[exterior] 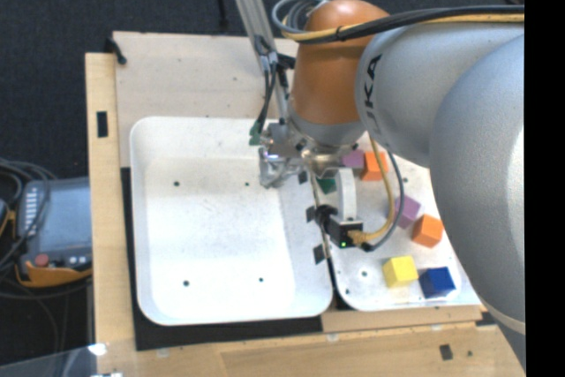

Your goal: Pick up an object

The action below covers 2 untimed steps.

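**Over the bins' shared edge, grip state unclear**

While my arm reaches in from the right and covers most of the right bin, my pincer sits near the top of the left bin, right by the rim where the two bins meet. Can't tell how far it's open or whether it has anything; the wrist and orange band block the view from above.

Blocks are all in the right bin:
- yellow cube and blue cube side by side near the front edge
- orange cube behind those, purple block just beside it
- another orange block and a purple one tucked under my wrist, partly hidden
- a green piece next to them, mostly hidden

Left bin floor under the pincer looks bare white.
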{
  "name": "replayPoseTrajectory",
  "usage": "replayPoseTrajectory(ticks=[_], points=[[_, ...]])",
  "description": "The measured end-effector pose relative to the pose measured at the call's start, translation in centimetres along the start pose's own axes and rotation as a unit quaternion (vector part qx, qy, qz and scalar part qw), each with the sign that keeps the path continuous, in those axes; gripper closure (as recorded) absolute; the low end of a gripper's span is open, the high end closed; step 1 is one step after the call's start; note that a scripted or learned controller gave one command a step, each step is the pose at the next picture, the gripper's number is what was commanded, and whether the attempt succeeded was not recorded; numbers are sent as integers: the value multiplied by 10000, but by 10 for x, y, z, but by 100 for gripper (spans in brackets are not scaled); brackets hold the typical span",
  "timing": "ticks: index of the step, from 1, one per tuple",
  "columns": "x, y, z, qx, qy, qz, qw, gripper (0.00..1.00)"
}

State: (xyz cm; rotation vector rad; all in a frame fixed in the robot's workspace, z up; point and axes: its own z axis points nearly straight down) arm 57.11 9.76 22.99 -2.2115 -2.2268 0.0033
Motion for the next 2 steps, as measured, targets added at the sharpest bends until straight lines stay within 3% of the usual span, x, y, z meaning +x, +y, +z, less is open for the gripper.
replayPoseTrajectory(ticks=[1,2], points=[[2,-5,-18,-32,0,13,10000,100],[1,-5,-17,-27,-2,33,10000,0]])
